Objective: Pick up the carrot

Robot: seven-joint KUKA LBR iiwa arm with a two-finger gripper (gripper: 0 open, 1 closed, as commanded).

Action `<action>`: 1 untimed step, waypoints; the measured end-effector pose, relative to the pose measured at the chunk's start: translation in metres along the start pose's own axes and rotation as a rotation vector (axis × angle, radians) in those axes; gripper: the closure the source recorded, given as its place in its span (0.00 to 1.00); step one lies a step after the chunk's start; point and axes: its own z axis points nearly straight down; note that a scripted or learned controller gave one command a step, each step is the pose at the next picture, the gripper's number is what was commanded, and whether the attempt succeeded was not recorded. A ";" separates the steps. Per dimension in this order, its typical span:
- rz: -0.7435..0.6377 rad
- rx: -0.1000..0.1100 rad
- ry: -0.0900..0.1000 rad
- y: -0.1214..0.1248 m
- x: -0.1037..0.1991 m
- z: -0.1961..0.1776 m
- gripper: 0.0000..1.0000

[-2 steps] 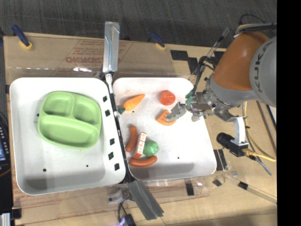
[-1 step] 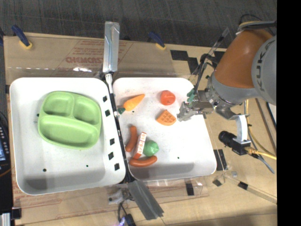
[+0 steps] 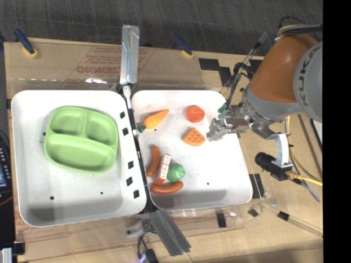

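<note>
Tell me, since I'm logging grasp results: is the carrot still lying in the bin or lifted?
Lying in the bin. The carrot rests on the right bin's floor near the divider, with the tool apart from it to the right.

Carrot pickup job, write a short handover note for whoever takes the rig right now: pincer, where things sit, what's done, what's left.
Pincer: over the right edge of the right white bin, beside the orange waffle-shaped toy; nothing seen between its tips.
Orange toy carrot with green stem: lying in the right bin's upper left, near the divider, apart from the pincer.
Also in that bin: red tomato toy, two reddish sausages, green round toy. Green sectioned plastic tray sits in the left white bin.
Done: nothing grasped.
Left: move across to the carrot, grip, lift.
</note>
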 end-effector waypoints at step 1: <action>-0.226 0.000 0.000 0.062 0.057 0.102 0.00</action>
